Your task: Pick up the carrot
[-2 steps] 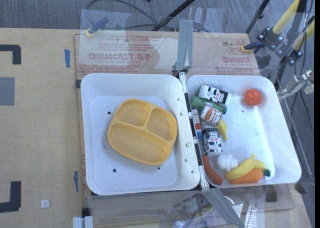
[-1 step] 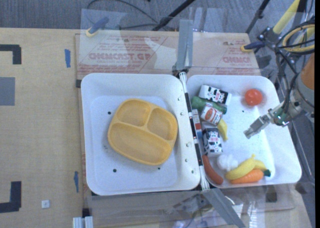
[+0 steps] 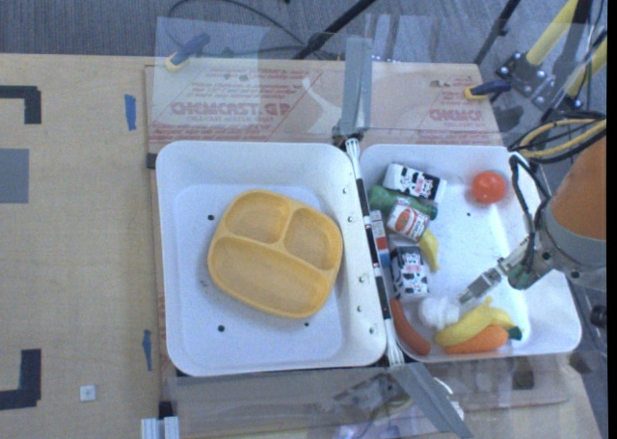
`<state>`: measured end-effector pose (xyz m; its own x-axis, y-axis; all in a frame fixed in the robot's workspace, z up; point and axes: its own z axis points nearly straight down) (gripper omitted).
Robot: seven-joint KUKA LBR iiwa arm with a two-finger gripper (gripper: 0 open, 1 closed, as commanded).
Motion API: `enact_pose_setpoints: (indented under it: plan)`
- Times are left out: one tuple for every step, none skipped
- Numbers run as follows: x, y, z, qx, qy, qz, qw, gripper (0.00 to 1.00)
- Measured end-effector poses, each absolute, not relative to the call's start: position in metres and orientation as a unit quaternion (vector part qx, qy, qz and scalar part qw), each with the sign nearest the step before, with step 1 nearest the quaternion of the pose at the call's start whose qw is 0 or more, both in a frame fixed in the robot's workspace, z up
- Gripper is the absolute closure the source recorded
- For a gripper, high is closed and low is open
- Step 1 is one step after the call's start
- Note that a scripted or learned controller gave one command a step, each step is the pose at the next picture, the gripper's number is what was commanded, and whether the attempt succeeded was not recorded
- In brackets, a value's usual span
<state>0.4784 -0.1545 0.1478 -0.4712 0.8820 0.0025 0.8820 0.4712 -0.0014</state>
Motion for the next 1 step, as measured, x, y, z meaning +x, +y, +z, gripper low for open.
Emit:
enact_pose_setpoints:
  plan:
    - [0.4941,-0.1172,0.0862,-0.602,-0.799,-0.0001,0.0,0.0]
